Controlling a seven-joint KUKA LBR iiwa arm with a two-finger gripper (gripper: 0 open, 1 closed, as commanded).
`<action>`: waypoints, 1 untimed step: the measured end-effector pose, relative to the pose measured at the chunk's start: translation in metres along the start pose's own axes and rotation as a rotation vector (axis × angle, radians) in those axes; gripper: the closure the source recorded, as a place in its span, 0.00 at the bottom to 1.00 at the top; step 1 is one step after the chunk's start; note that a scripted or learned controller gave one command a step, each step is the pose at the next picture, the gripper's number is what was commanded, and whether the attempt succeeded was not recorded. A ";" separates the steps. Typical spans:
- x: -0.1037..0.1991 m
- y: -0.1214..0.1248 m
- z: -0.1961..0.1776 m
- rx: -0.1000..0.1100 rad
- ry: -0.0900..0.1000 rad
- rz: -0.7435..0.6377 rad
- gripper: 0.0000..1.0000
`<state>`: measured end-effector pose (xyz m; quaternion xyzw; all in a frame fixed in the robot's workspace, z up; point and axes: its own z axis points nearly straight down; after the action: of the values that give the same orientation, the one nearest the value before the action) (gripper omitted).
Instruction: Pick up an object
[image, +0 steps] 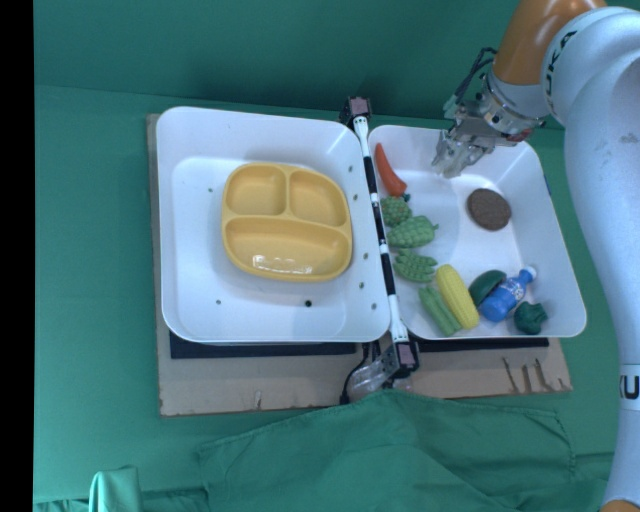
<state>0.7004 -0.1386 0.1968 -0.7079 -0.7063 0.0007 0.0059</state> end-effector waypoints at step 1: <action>-0.002 0.002 -0.015 -0.008 -0.004 0.003 1.00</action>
<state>0.7021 -0.1403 0.2114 -0.7088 -0.7054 -0.0008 0.0016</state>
